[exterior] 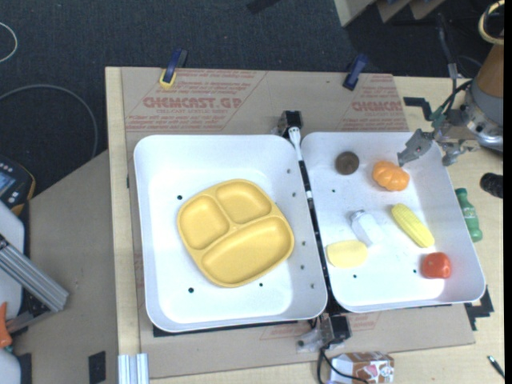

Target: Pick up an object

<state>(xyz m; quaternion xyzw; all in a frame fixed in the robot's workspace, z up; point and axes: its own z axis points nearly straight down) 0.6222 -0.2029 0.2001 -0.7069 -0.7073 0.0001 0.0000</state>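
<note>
**Tool poised at the far corner of the right bin, nothing yet picked**

The tool (430,146) hung over the upper right part of the right bin (464,250), its two fingers spread apart with nothing between them. It stood just beside the orange fruit (391,176), apart from it, so that piece looked the likeliest target; that is a judgement from closeness alone.

The loose pieces all lay in the right bin, within the arm's easy reach from that side, and were spaced apart from one another, which should leave room for fingers to come down around any single piece. Counted, there were six: one orange fruit, one brown round piece (346,163), one yellow corn cob (413,225), one red piece (436,266) near the front right corner, one pale yellow flat piece (347,254), and one small white-and-grey piece (364,227) just above it, near or touching.

The left bin (156,238) held one thing, a yellow divided plate (234,232) with three compartments, lying flat in the middle. Two bins sat side by side on the table (120,174), and two clamps (170,68) gripped its far edge.
</note>
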